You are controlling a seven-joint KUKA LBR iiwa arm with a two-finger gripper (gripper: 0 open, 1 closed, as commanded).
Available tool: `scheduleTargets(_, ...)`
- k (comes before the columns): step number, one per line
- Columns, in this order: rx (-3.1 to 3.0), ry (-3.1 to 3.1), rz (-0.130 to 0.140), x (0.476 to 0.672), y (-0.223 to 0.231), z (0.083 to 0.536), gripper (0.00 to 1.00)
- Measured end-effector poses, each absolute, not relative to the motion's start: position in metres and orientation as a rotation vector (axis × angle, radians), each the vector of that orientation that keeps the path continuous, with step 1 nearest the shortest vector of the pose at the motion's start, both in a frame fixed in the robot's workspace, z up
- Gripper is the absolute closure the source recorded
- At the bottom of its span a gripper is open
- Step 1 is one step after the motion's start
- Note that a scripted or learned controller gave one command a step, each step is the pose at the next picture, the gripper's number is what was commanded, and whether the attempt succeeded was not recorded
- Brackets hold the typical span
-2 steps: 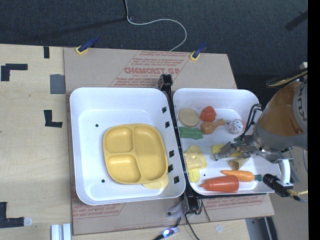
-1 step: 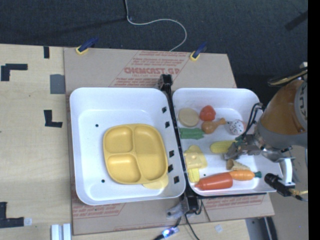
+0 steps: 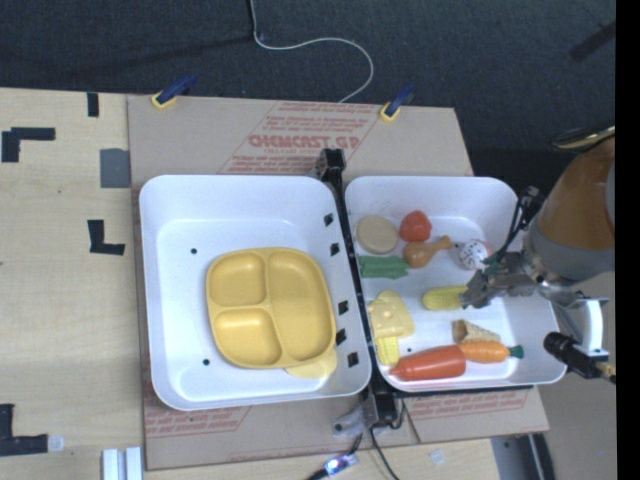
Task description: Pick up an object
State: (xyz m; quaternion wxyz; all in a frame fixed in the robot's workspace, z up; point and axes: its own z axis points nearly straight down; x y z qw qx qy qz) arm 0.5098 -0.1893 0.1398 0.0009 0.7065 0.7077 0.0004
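Arm [image 3: 585, 223] comes in from the right, grey w/ orange band, wrist over the right bin [image 3: 500, 190]. Gripper [image 3: 478, 293] sits low inside that bin, dark fingertips just right of a small yellow piece [image 3: 443, 298], maybe touching its end; too dark and small to be sure. Can't tell if the fingers are spread or pressed together, and nothing is visibly pinched between them.

Right bin contents: tan round bun [image 3: 377, 234] at upper left, red tomato [image 3: 415, 227] beside it, tan drumstick [image 3: 428, 252] below the tomato, small white speckled item [image 3: 470, 254] near the gripper. Green strip [image 3: 383, 267] lies along the divider side. Pale yellow cheese-like piece [image 3: 390, 316] w/ a corn cob [image 3: 386, 348] under it. Long red-orange pepper [image 3: 430, 365] along the front wall, carrot [image 3: 485, 350] w/ green tip just right of it, touching a tan wedge [image 3: 470, 330].

Left bin [image 3: 165, 268] holds a yellow divided plate [image 3: 268, 305], three compartments, lying flat, and a pale yellow disc [image 3: 312, 369] poking out under its front edge.
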Motion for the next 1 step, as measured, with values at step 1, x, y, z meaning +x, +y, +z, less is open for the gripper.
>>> scheduleTargets(1,2.219,2.222,0.0,0.5099,-0.1924,0.1819,1.0)
